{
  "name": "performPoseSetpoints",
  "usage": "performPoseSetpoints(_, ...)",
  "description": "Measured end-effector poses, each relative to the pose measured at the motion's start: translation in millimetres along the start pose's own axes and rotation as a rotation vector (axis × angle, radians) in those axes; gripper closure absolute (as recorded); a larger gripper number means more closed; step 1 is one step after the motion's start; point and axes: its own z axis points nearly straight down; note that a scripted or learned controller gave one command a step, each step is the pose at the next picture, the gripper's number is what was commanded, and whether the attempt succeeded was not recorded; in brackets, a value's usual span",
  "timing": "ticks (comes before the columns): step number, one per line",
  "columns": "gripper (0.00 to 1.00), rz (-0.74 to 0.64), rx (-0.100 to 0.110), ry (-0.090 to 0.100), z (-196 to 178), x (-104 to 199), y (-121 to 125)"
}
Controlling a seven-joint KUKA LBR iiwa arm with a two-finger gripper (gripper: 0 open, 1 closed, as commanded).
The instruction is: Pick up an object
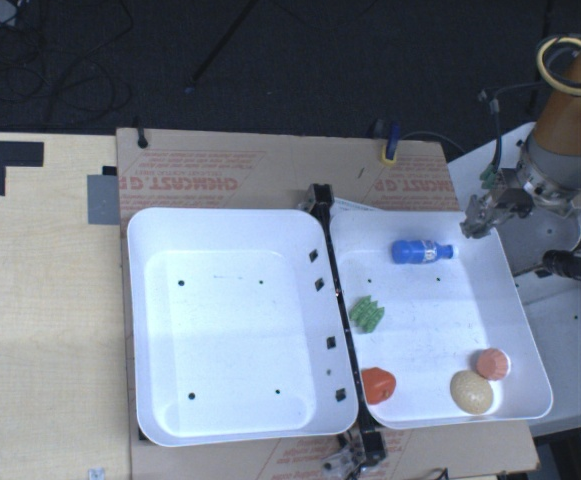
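The right bin (510,298) holds a blue bottle (420,252) lying on its side near the far edge. A green leafy piece (367,314) lies near the divider. An orange-red object (377,384) sits at the front left corner. A pink ball (492,364) and a tan ball (472,392) lie close together at the front right. My gripper (477,220) hangs over the bin's far right corner, right of the bottle and apart from it. Nothing shows between its fingers.
The left bin (150,268) stands beside the right one, with a black clip strip (332,298) along the shared edge. Both rest on a cardboard sheet (220,173). Cables trail near the arm at the right.
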Motion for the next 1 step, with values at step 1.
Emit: performPoseSetpoints(1,0.00,0.000,0.001,0.000,0.5,0.2,-0.1)
